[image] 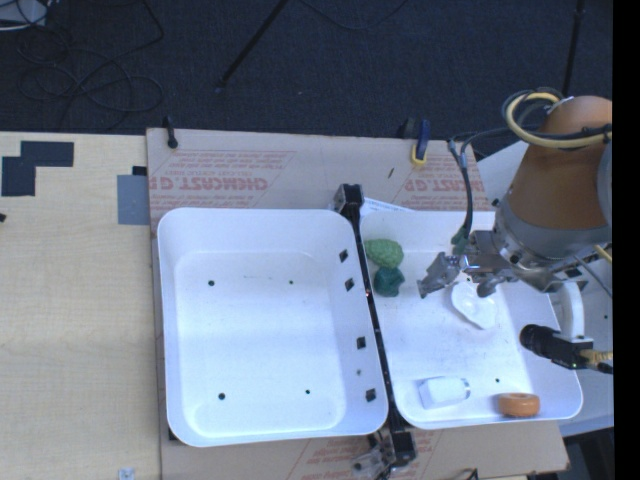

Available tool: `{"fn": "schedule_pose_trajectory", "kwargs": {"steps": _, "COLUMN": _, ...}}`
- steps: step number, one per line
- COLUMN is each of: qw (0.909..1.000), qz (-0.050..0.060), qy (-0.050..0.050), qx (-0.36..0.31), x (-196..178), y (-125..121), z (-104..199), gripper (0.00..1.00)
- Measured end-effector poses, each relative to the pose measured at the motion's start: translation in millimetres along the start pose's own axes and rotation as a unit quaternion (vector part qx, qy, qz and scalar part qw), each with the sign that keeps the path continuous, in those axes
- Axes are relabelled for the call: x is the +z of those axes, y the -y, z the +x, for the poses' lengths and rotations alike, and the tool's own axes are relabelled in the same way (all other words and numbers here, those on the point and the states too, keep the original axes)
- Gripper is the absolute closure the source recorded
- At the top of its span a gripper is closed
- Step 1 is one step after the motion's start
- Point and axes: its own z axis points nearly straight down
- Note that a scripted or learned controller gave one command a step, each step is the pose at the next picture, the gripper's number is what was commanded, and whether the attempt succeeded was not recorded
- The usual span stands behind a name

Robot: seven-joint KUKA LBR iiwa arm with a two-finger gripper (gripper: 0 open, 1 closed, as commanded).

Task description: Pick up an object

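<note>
My gripper [462,278] hangs over the middle of the right bin [560,408], its two dark fingers [436,274] spread open with nothing between them. A white rounded object [476,308] lies on the bin floor just below and to the right of the fingertips. Left of the gripper, by the divider, a light green lump [384,252] rests beside a dark teal lump [387,282]. Near the front wall sit a white block [443,390] and an orange disc [518,404].
The left bin [180,268] stands alongside, parted from the right one by a black clip strip [362,308]. The arm's orange band [568,158] and cables loom over the right bin's far right corner. Cardboard [260,173] lies under both bins.
</note>
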Motion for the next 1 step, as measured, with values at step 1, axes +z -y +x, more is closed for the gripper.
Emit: {"fn": "schedule_pose_trajectory", "kwargs": {"steps": 1, "qw": 1.0000, "qz": -0.003, "qy": 0.002, "qx": 0.000, "x": 155.1, "y": -61.0, "z": -2.5, "gripper": 0.00}}
